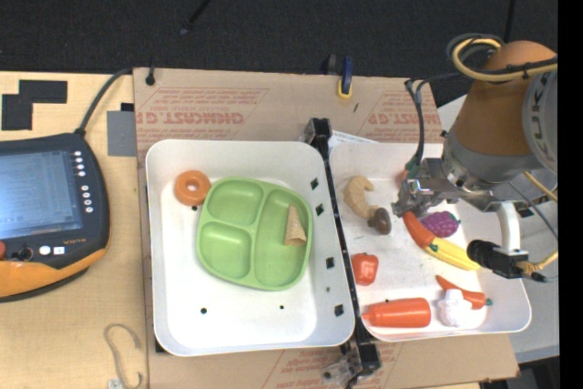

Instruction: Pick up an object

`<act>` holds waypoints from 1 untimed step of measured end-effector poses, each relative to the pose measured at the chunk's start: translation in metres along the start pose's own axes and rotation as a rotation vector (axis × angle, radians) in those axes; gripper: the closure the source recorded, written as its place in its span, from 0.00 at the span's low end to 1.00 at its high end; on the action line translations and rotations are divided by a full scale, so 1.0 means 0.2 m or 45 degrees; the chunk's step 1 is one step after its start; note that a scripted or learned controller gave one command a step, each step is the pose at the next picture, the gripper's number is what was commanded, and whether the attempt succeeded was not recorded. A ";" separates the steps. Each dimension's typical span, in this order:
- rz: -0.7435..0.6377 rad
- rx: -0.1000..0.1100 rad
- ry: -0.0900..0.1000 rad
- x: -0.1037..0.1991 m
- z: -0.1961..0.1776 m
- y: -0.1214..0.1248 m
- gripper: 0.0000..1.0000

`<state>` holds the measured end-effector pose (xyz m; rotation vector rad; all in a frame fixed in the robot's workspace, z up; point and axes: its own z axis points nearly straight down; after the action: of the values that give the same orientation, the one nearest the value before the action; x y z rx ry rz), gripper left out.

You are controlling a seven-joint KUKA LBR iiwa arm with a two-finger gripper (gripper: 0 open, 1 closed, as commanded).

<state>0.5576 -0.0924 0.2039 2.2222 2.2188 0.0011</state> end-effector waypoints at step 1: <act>-0.001 0.002 0.001 -0.01 -0.12 0.00 1.00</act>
<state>0.5579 -0.0939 0.2287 2.2222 2.2209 0.0002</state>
